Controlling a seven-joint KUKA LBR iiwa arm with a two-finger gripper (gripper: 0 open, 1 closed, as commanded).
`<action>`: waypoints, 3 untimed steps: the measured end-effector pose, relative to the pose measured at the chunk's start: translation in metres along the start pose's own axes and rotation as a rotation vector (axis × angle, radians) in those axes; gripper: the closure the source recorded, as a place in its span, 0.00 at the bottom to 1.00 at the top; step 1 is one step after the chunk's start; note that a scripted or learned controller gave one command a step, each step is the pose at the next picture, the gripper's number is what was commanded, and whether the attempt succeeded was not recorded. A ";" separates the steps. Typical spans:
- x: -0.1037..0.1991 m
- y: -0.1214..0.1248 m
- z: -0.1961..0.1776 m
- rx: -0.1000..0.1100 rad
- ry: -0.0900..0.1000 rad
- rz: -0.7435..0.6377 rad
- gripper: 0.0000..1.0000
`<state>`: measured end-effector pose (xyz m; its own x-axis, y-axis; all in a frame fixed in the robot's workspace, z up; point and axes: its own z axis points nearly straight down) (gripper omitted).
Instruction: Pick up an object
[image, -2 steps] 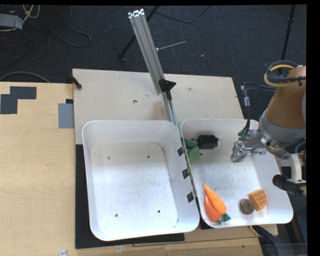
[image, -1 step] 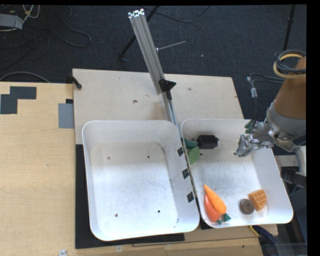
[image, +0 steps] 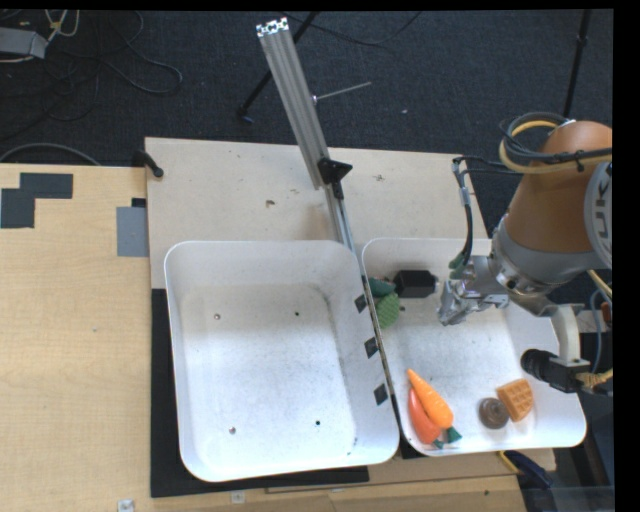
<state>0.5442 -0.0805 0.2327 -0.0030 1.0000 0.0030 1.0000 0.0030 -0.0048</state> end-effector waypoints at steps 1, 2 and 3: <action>0.050 0.001 -0.009 -0.002 0.000 -0.002 1.00; 0.093 -0.002 -0.002 0.000 -0.001 0.000 1.00; 0.146 0.009 0.001 -0.001 -0.001 -0.002 1.00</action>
